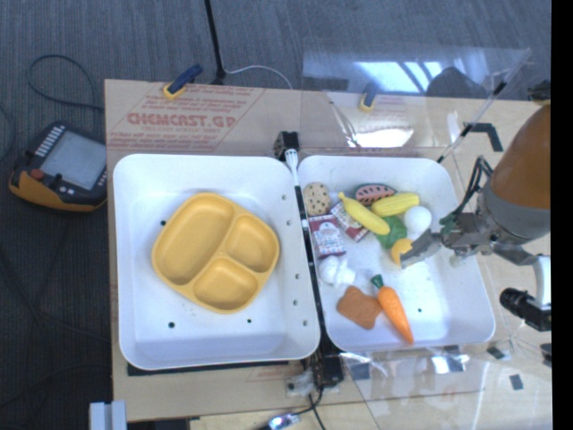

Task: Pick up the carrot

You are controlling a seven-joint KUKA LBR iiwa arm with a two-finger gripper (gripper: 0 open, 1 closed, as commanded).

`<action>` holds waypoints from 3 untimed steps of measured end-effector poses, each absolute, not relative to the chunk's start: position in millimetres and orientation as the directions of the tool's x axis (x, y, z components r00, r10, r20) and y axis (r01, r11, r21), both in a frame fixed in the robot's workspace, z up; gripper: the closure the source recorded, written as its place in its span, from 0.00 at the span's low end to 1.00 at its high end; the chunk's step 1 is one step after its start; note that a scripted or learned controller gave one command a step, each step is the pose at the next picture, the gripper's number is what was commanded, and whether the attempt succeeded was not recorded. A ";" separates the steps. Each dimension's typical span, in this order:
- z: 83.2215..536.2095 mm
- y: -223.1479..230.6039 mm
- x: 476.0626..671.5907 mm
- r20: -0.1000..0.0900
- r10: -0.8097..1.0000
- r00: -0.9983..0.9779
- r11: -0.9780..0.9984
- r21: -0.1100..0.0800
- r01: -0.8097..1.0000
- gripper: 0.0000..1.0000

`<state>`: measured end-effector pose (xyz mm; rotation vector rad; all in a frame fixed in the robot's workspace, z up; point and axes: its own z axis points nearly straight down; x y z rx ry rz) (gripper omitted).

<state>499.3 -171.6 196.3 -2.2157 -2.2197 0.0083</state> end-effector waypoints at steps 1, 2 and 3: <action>90.1 -167.5 487.2 -0.004 0.985 -0.173 0.173 0.005 0.985 0.00; 100.7 -168.2 490.5 -0.009 0.985 -0.172 0.172 0.013 0.985 1.00; 170.6 -100.1 508.5 0.001 0.970 -0.241 0.241 0.001 0.970 1.00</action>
